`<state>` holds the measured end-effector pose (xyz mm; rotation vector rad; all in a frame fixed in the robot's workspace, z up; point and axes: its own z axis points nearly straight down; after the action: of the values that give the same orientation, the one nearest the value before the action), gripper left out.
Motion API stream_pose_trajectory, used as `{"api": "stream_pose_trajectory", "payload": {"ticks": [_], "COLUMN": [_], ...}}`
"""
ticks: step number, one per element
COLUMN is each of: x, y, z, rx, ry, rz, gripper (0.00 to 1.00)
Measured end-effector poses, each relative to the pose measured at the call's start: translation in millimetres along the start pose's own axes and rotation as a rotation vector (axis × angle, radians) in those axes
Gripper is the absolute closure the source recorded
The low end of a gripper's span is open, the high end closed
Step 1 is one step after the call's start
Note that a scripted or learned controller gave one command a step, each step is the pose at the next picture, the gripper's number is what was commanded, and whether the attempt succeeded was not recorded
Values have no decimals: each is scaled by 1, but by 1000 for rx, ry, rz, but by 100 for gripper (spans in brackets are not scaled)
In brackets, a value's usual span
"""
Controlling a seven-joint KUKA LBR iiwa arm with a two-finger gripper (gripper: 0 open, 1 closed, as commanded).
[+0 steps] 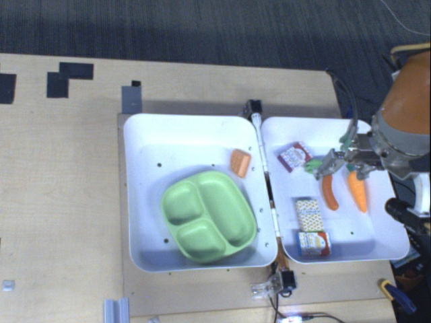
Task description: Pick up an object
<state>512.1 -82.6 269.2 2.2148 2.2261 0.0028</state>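
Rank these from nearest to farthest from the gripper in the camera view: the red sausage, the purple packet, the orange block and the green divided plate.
1. Red sausage, right bin, just below the gripper.
2. Purple packet, right bin, to the gripper's left.
3. Orange block, left bin, by the divider.
4. Green divided plate, left bin, lower middle.

- We see a pale wooden bench point(60, 200) with dark cut-out marks near its far left edge.
- Directly on it sit two shallow white bins, side by side and touching along their inner rims.
- The left bin point(138, 200) sits near the bench's middle.
- The right bin point(390, 244) reaches toward the bench's right edge.
- A small black clamp point(253, 106) sits at the far end of the seam between the bins.
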Motion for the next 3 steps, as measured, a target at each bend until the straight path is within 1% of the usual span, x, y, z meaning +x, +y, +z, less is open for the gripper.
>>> {"api": "stream_pose_trajectory", "payload": {"ticks": [1,2,3], "x": [-4,-3,-3], "y": [38,40,40], "z": [153,142,142], "rx": [4,-3,-3], "ry": [1,0,0], "rz": [3,1,1], "gripper": [0,100,0]}}
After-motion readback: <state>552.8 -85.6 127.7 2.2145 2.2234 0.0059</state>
